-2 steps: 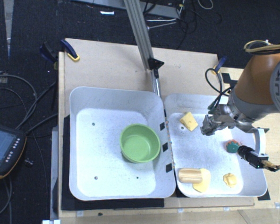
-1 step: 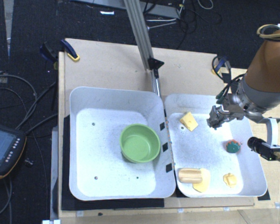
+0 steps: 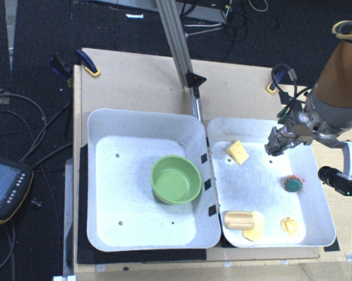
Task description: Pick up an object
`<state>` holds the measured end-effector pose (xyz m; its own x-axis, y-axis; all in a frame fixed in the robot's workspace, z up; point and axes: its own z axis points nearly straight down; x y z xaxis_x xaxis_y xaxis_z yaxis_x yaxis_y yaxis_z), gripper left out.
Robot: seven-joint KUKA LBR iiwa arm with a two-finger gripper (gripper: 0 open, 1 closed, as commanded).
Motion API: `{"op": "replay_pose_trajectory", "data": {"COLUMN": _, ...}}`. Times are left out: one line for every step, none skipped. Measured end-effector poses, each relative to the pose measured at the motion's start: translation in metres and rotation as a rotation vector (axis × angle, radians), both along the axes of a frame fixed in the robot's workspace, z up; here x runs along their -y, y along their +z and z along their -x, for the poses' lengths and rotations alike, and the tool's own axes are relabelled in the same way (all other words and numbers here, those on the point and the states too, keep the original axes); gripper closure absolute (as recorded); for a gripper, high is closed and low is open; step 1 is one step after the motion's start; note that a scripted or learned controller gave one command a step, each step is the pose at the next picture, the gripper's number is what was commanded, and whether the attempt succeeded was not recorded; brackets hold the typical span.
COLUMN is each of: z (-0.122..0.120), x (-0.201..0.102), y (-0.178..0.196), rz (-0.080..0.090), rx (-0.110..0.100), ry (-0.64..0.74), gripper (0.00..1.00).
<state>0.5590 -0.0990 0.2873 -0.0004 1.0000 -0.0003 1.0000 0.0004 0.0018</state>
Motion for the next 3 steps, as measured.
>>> {"op": "replay_pose_trajectory", "data": {"z": -0.002, "x": -0.051, "y": -0.021, "rz": -0.001, "rx": -0.003, "ry": 0.004, "gripper": 1.00}}
{"op": "replay_pose_trajectory", "data": {"z": -0.012, "x": -0.104, "y": -0.022, "rz": -0.001, "rx": -0.002, "ry": 0.005, "gripper": 1.00}}
{"op": "replay_pose_trajectory", "data": {"z": -0.012, "x": -0.148, "y": -0.040, "rz": -0.001, "rx": -0.004, "ry": 0.003, "gripper": 1.00}}
